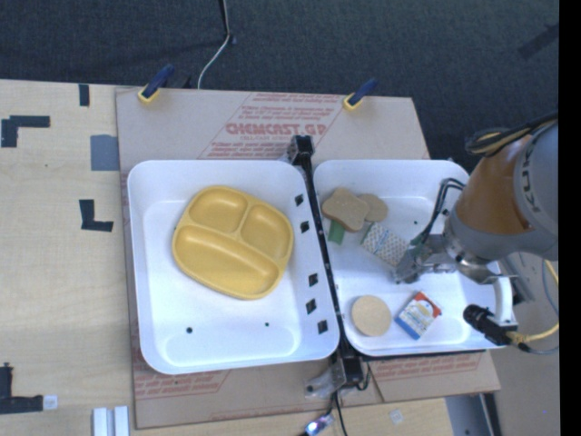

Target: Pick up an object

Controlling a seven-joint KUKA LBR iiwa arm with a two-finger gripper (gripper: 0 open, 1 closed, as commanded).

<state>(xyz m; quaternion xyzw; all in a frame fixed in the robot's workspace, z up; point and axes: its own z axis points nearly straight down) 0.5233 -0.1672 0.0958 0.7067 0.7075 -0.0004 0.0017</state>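
The arm [508, 198] reached in from the frame's right, bent down over the right bin [399, 173], its gripper [406, 269] low beside the patterned packet [383, 242] at that bin's middle. I couldn't tell its grip.

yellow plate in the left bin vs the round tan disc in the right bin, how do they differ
The yellow plate is far bigger than the round tan disc. The yellow plate is split into three compartments; the round tan disc looks flat and plain. The plate is bright yellow, the disc pale tan. Both lie flat on a white bin floor, apart from the gripper.
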